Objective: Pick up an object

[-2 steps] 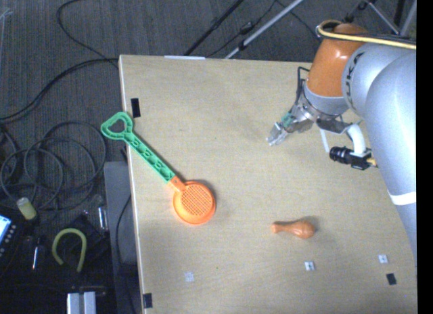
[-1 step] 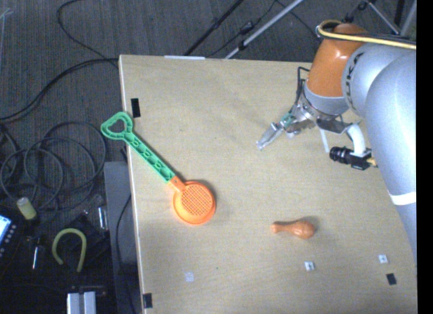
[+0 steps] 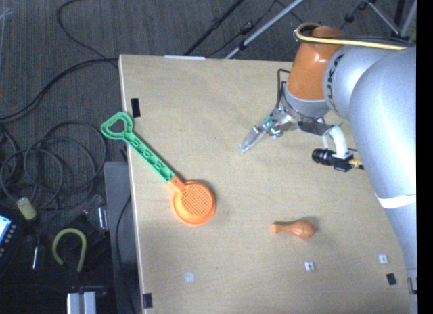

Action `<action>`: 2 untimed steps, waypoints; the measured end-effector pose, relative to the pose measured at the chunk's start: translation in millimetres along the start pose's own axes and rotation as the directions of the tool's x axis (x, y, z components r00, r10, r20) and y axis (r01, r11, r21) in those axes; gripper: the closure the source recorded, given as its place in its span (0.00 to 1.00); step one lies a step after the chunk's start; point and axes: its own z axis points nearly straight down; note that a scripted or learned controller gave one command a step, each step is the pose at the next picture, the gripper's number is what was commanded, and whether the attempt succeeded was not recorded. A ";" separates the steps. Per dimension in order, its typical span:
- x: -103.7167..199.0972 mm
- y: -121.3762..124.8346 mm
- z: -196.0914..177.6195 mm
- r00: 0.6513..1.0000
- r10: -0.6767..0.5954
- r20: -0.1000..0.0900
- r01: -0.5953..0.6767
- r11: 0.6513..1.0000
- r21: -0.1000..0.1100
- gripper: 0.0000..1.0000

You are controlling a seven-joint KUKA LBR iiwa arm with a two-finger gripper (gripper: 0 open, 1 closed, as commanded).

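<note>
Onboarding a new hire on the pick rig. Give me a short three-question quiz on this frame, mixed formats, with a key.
1. True or false: the green-handled strainer with the orange mesh head lies between the fingers of the two-finger gripper.
2. Which thing lies nearer the frame's bottom edge? A) the strainer B) the small orange drumstick-shaped toy
3. Fill in: the strainer's handle is ____ in colour.

Key
1. False. The gripper hangs over bare light wooden board, apart from the strainer.
2. B.
3. Green.

1 fixed camera looks steeply down on the bench [image 3: 223, 103], arm [image 3: 379, 116] entering from the right.
</note>
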 end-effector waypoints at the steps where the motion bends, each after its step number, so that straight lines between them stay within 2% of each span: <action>1: 0.2 0.4 -9.5 1.000 0.000 0.002 0.000 1.000 0.000 1.00; 2: 0.2 0.3 -9.4 1.000 0.000 0.002 0.000 1.000 0.000 0.00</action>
